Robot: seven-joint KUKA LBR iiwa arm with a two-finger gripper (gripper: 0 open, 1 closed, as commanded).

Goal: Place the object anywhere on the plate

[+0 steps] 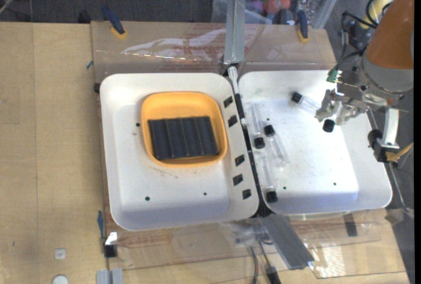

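Hovering gripper (331, 113) near right bin's (309, 171) far edge, plate (183, 103) well apart.

The plate (184, 105) sits in the left bin (125, 164) with a flat block (183, 137) on it, and the gripper (332, 112) is over the right bin's (316, 171) upper right.

A dark ribbed rectangular block (183, 138) lies flat in the middle of a shallow orange plate (152, 107), which sits in the left white bin (125, 190).
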